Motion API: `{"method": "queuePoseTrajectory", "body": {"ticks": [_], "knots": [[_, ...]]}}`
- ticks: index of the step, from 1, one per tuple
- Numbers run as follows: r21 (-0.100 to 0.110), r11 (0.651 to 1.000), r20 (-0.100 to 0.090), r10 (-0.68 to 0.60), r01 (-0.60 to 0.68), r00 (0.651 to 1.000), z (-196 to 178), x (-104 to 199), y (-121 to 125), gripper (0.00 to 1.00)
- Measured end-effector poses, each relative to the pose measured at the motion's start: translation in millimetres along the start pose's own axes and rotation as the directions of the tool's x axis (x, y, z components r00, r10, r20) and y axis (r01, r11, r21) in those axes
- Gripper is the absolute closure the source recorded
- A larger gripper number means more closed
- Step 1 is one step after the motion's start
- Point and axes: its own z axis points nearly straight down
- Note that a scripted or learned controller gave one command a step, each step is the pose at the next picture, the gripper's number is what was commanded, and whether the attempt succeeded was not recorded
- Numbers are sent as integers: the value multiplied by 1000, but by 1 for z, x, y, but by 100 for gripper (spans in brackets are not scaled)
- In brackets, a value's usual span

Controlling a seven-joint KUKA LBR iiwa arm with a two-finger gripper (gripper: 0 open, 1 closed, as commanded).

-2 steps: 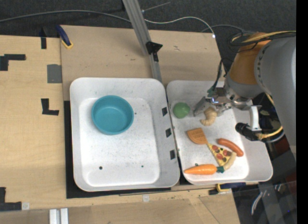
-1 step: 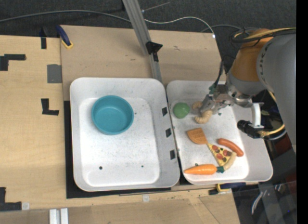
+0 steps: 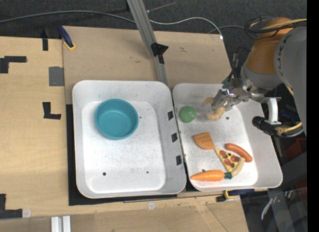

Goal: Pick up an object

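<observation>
End effector point(image 3: 223, 100) low in the right bin point(image 3: 259, 176), its state indiscernible, touching a beige toy point(image 3: 215, 114); green ball point(image 3: 187, 114) at its 9 o'clock; spatula point(image 3: 203, 140), pizza slice point(image 3: 230, 161), sausage point(image 3: 239, 151), carrot point(image 3: 207, 176) toward 6 o'clock

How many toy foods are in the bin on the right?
6: green ball, beige piece under the gripper, orange wedge, sausage, pizza slice, carrot. The arm may hide more.

A teal bowl point(image 3: 116, 118) sits in a white, speckled bin point(image 3: 89, 176); beside it a green ball point(image 3: 187, 114), an orange carrot point(image 3: 207, 176), a red sausage point(image 3: 239, 151).
</observation>
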Motion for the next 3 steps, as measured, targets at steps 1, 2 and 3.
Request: {"method": "queuePoseTrajectory", "body": {"ticks": [1,2,3], "knots": [[-3,1000,1,0,0,1000,-53,-4,11,100],[-2,1000,1,-1,1,1000,-96,-3,14,100],[1,1000,-1,0,0,1000,-115,-2,14,100]]}}
